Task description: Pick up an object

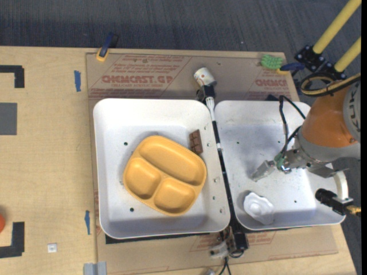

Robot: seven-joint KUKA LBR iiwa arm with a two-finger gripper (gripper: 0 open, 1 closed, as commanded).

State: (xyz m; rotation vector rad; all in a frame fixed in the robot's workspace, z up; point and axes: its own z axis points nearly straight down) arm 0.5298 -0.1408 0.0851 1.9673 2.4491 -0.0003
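My gripper [259,171] hangs over the middle of the right bin [241,119], pointing left, at the end of the grey arm with the orange band [327,125]. A small crumpled white object [258,206] lies in that bin near its front edge, below the gripper and apart from it. In the left bin [109,153] a yellow divided plate [165,174] lies tilted. A small brown block [195,141] rests beside the plate's upper right corner, near the wall between the bins. I see nothing in the gripper.
The bins sit on a cardboard sheet [143,73] on the wooden bench. A white clamp [203,77] stands at the back where the bins meet. A green clip [269,61] and yellow poles [338,22] stand at the back right. Black cables [284,119] hang over the right bin.
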